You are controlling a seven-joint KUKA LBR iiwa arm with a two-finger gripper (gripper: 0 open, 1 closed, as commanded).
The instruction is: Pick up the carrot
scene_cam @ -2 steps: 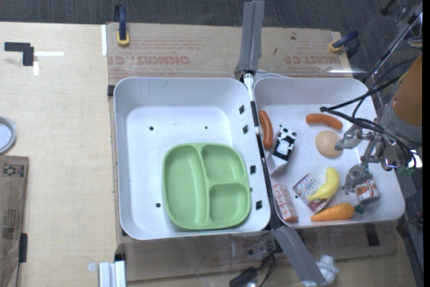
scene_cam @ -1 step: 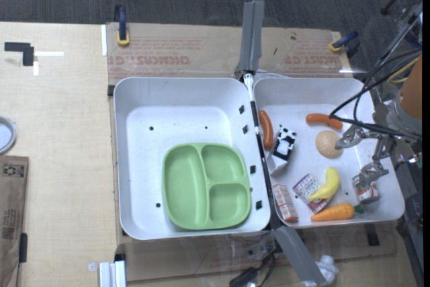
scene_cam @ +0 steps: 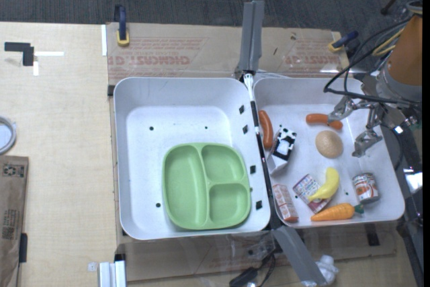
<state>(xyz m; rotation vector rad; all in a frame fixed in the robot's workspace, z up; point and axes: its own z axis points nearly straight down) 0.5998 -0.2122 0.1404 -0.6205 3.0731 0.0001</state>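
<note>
While I monitor the feed, I log the bench [scene_cam: 54,117] first: pale wood-grain board, flat and matte. On it sit two shallow white bins with rounded corners and smooth plastic walls. I note the left bin [scene_cam: 134,144] holds a light green divided plate [scene_cam: 207,186], glossy, with three compartments. I note the right bin [scene_cam: 390,212] holds the smaller items. The gripper [scene_cam: 357,126] hangs over the upper right part of that bin, its two metal fingers spread apart with nothing between them, well apart from the carrot. The carrot [scene_cam: 333,212] lies on its side near the front wall of the right bin: a smooth orange tapered cone, tip toward the left, a small green stub at its right end. Just above it, and touching or nearly so, I see a curved yellow banana [scene_cam: 328,185]. Beside these lie a beige egg-shaped object [scene_cam: 328,144], a small labelled can [scene_cam: 365,187], a red sausage [scene_cam: 267,128] along the left wall, and a black-and-white carton [scene_cam: 284,144].
</note>
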